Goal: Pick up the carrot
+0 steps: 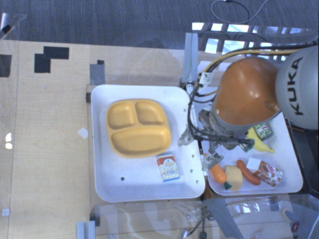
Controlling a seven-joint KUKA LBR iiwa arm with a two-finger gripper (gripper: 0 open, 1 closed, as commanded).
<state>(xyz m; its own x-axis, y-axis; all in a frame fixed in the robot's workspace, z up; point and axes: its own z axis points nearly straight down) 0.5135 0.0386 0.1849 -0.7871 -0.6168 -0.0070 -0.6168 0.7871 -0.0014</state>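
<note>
The carrot (218, 174) lies at the near left corner of the right bin (294, 176), touching a pale yellow block (234, 177), with a sausage (247, 172) just beyond. The gripper (211, 159) hangs just above the carrot; whether it is spread or pressed together cannot be told, and nothing is visibly held. Risks: the crowding block may be caught with the carrot or nudge it aside, and the bin wall beside it limits clearance.
</note>
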